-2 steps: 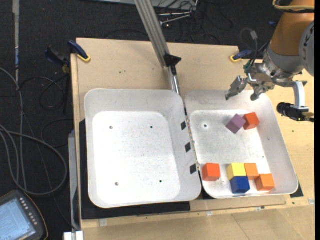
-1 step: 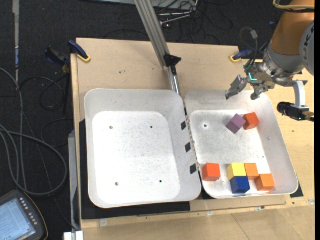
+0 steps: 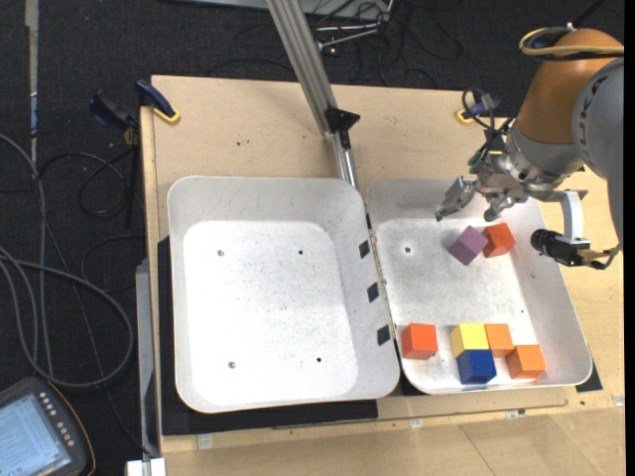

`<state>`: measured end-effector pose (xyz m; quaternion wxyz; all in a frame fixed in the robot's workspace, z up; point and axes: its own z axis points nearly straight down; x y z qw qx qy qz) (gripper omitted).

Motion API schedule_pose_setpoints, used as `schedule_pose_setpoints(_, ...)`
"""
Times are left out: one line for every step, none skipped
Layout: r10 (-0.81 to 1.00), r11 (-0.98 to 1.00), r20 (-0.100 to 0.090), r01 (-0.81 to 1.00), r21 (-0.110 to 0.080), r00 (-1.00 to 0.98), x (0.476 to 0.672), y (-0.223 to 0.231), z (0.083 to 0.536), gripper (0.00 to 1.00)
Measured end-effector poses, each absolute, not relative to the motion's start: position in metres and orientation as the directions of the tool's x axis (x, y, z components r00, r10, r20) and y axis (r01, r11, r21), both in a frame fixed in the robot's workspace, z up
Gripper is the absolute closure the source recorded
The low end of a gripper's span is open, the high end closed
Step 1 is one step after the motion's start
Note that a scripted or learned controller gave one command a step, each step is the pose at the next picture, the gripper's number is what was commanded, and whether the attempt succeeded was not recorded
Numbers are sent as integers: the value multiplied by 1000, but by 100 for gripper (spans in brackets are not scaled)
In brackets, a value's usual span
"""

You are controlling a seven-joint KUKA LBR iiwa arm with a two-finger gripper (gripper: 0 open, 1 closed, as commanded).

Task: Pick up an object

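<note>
Counter [image 3: 258,127], wood, w/ two white bins. Right bin [image 3: 556,296]: purple block [image 3: 465,245] touching orange block [image 3: 498,239], upper area; claw [image 3: 479,198] just above them, fingers spread wide, empty. Purple block lies just below claw, toward bin centre.
</note>
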<state>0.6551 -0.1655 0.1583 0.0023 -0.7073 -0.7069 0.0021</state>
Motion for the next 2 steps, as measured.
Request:
schedule_pose_setpoints(1000, 1, 0, 1000, -3, -1, 651, -160, 113, 0)
schedule_pose_setpoints(1000, 1, -2, 1000, 1, -1, 651, -159, 95, 0)
